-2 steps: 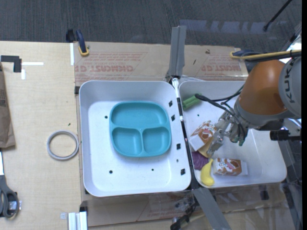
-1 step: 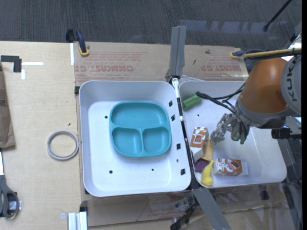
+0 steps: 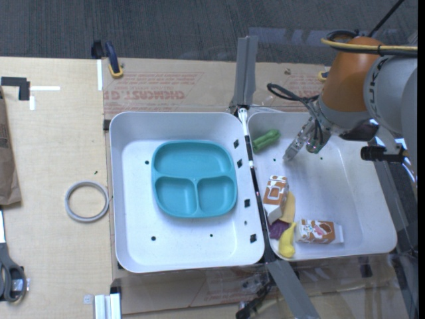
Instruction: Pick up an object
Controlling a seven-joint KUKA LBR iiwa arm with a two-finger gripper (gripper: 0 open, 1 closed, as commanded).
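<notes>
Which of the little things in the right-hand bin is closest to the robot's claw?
The green object, lying alone near the bin's far left corner, just left of the gripper. The yellow banana and the two small packets lie together toward the near edge.

The bench [image 3: 60, 145] is covered with light brown cardboard. Two white bins stand on it side by side: the left bin [image 3: 126, 198] and the right bin [image 3: 372, 205]. Left of the bins lie a tape ring [image 3: 87, 201], scissors [image 3: 11, 281] near the lower corner, and a brown bag [image 3: 6, 158] at the edge.
</notes>
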